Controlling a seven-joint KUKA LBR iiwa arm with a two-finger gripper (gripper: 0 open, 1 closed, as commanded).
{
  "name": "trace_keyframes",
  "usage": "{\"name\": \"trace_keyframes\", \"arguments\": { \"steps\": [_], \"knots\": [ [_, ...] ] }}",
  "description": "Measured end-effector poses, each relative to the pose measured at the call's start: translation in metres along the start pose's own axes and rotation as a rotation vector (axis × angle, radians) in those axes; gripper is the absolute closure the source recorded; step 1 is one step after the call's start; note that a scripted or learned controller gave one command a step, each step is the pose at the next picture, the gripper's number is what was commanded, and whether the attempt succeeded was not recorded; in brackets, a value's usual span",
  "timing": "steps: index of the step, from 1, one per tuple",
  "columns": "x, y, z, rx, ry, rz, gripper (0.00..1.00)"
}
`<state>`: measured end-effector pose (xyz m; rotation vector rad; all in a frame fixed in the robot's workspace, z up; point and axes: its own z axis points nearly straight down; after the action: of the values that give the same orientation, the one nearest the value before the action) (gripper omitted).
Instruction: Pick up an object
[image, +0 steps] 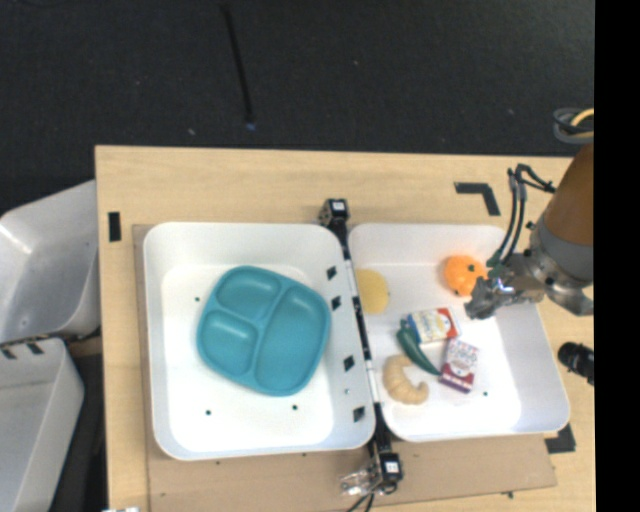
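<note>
From my seat: claw hangs over the right shallow white plastic bin, w/ the round orange ball-like fruit just beside it, up and to the claw's left, approx touching. Can't tell the claw's state; nothing seen gripped. Fruit's round, so no long axis to line up. I'd judge it the nearest pick vs the small red-and-white carton.

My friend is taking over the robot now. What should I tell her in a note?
Tool: low over the right bin, beside the orange ball; nothing seen in its grip.
Right bin: orange ball, yellow round piece, small carton, green piece, red packet, croissant.
Left bin: blue divided plate.
Done: nothing picked up.
Left: grab one object and lift it.
</note>
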<state>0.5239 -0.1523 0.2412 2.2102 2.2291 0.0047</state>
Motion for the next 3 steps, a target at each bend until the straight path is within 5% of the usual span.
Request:
{"name": "trace_keyframes", "arguments": {
  "steps": [3],
  "knots": [
    [0.139,0.063,0.002,0.001,0.0,0.002,1.0]
  ]
}}
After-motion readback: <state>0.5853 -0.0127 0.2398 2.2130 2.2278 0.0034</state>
